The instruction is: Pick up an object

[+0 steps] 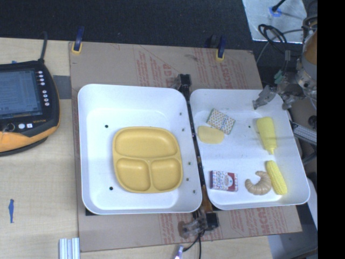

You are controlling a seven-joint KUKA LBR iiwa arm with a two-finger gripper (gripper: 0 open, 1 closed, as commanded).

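Note:
The right bin (237, 198) holds several small items: a patterned packet (221, 121), a pale yellow lump (210, 135), a yellow corn cob (266, 133), a second corn cob (276, 177), a tan croissant (259, 184) and a small red box (223, 181). My gripper (274, 100) hangs over the bin's far right corner, just beyond the upper corn cob. It is open, with nothing between its fingers.
The left bin (94, 144) contains a yellow divided plate (146, 158). A tablet in an orange case (24, 104) lies on the bench at far left. Clamps (220, 46) pin the cardboard sheet under both bins. Cables lie at the top right.

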